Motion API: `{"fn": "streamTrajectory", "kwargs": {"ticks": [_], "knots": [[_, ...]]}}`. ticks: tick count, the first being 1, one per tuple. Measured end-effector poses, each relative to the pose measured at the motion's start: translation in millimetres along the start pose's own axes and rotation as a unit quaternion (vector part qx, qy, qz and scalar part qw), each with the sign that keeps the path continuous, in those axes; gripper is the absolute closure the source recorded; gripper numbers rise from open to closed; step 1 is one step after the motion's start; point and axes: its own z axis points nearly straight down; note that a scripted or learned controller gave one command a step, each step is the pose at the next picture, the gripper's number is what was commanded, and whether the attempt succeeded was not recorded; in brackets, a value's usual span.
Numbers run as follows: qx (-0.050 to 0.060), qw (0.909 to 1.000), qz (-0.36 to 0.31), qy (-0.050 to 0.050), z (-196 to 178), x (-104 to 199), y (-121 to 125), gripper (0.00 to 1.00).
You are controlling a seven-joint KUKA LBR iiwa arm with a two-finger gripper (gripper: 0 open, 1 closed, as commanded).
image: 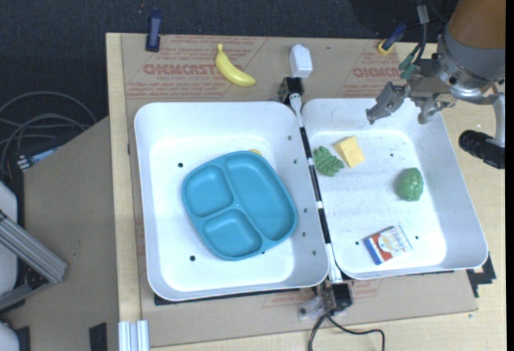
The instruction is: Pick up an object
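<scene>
While the end effector [401, 104] hangs released and empty over the right bin's [458, 173] far rim, candidates lie loose below: yellow block [349, 151], two green pieces [327, 161] [409, 184], small carton [387, 244]. The counter's [193, 68] cardboard reads, probably, "CHEMCAST".

We see the gripper [404, 105] over the right bin's [450, 249] far edge, fingers spread, nothing between them. Yellow block [349, 151] beside green piece [327, 161] near its left wall. Blue tray [238, 203] fills the left bin [161, 148].
</scene>
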Motion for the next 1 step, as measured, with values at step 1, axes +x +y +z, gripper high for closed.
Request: {"fn": "streamTrajectory", "kwargs": {"ticks": [1], "knots": [[0.002, 1.0, 0.0, 0.0, 116.0, -15.7, 48.6, 0.0]]}}
